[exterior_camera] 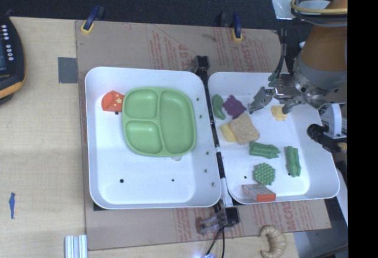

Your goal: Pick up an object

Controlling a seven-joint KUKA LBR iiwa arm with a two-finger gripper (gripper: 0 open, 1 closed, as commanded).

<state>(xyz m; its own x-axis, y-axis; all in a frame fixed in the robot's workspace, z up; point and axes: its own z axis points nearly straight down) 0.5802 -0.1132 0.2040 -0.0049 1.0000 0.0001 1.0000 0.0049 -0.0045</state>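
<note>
My gripper (270, 104) hangs over the upper part of the right bin (319, 186), open, with its two fingers spread apart. A small yellow piece (277, 114) lies right by the right fingertip, not clasped between the fingers. Just left of the gripper lie a purple piece (234, 105) and a green pod (218, 106). Below it sit a tan bread slice (244, 129) and a yellow chunk (227, 133).
Lower in the right bin lie a green vegetable (264, 149), a green stick (292, 160), a round green knobbly item (264, 173) and an orange-brown block (258, 193). The left bin (147, 192) holds a green divided plate (159, 121) and a red item (112, 101).
</note>
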